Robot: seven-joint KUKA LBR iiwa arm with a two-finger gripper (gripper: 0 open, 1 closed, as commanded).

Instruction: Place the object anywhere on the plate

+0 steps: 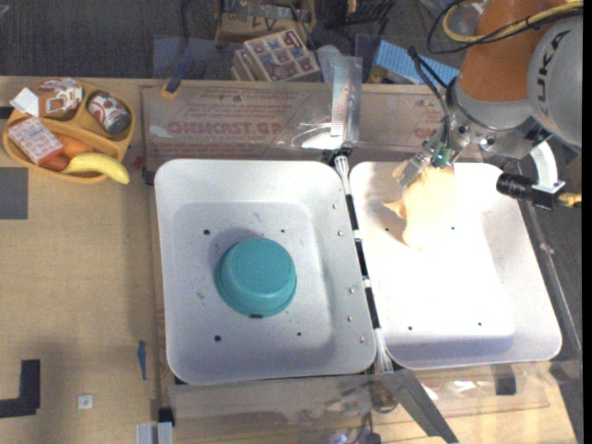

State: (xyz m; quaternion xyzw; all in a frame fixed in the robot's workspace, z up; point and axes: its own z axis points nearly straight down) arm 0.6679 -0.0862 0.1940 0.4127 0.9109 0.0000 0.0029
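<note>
Because glare floods the right-hand bin (518,276), the gripper (433,158) at its upper left corner reads poorly, and I cannot tell whether it is open, closed, or gripping anything. It hangs from the grey wrist under the orange band (504,12), at the upper right of the frame.

Directly under it, and seemingly touching it, is the pale yellowish object (424,209), in the upper left part of the right-hand bin, near the divide between the two bins. Its outline is washed out. As far as it can be judged, its long axis runs from upper right, at the gripper, down to lower left, with the narrower end uppermost. Whether it lies on the bin floor or is lifted off it is unclear.

The teal plate (257,277) sits alone in the middle of the left-hand bin (185,192), well apart from the object, probably so that a drop anywhere over it counts. Reaching it calls for a carry leftward across the divide.

On the bench (74,294), at upper left, a yellow tray (18,141) holds a banana (97,166) and packets, clear of the work.
</note>
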